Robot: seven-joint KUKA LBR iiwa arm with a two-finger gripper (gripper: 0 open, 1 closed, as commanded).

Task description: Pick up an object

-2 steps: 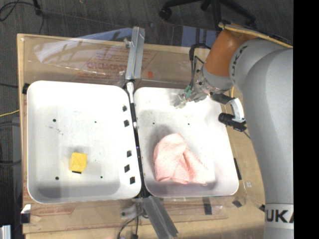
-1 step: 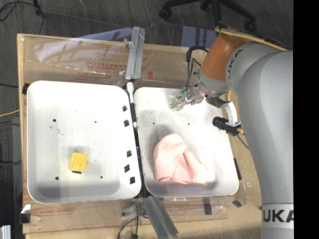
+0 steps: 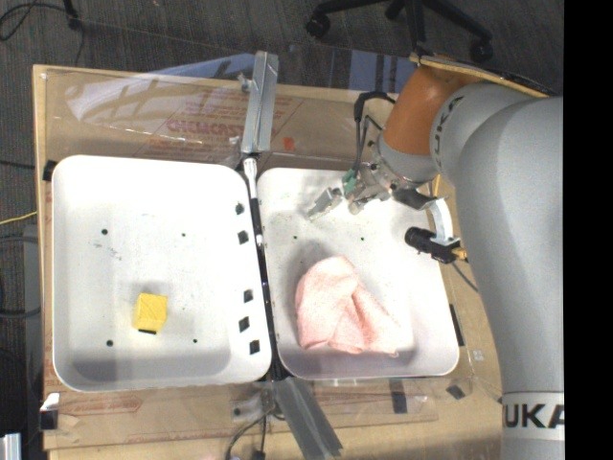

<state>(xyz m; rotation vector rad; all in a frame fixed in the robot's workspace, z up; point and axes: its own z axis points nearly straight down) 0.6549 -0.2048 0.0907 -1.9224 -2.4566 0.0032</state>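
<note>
On the bench [image 3: 144,103]: two shallow white bins side by side, rounded at the corners, parted by a grey metal rail [image 3: 257,113].
Left bin [image 3: 86,190]: one thing, a small yellow block [image 3: 150,312], squarish and spongy-looking, lying toward the near side and well apart from the walls.
Right bin [image 3: 287,195]: one thing, a pink cloth [image 3: 343,308], soft and crumpled into folds, lying in the near half.
Count: two bins, one block, one cloth, one arm.
Arm: smooth grey casing with an orange band, reaching in from the right over the far part of the right bin.
Gripper [image 3: 330,199]: low over the far part of the right bin, well apart from the cloth; fingers spread, nothing between them.
Bin floors: smooth white plastic with a few small dark dots.
</note>
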